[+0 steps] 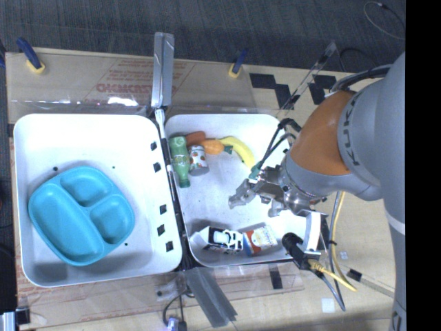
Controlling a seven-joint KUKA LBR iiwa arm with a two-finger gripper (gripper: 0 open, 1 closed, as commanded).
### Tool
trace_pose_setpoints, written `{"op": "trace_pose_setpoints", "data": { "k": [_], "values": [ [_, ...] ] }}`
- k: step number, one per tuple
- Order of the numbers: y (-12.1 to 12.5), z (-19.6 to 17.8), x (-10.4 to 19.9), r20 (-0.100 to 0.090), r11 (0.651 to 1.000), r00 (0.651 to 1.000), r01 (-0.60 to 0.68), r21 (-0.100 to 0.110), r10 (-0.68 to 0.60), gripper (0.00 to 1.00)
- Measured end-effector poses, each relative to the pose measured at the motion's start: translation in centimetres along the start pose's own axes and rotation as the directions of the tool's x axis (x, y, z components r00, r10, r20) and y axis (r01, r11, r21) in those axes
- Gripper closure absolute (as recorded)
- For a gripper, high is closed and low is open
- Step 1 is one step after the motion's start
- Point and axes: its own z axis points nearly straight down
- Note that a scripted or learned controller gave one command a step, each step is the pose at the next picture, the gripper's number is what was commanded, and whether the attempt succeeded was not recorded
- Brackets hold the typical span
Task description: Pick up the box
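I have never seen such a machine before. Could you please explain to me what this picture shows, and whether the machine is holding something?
One camera looks down at a slant on a bench with two shallow white bins. The grey and orange robot arm reaches in from the right; its gripper hangs over the right bin, with nothing visible between its fingers. That bin has a banana, a green bottle, a small can, and a box near its front edge. The left bin holds a blue divided plate.
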Motion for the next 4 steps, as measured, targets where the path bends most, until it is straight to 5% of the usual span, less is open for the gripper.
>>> {"op": "trace_pose_setpoints", "data": {
  "k": [1, 3, 4],
  "values": [
    [1.09, 9.83, -3.08, -0.001, 1.0, 1.0, 0.009, -0.006, -0.009, 0.0],
    [0.98, 9.96, -3.1, -0.001, 1.0, 1.0, 0.009, -0.004, -0.009, 0.0],
    [0.88, 9.29, -3.05, -0.001, 1.0, 1.0, 0.014, 0.004, -0.014, 1.0]
  ]
}}
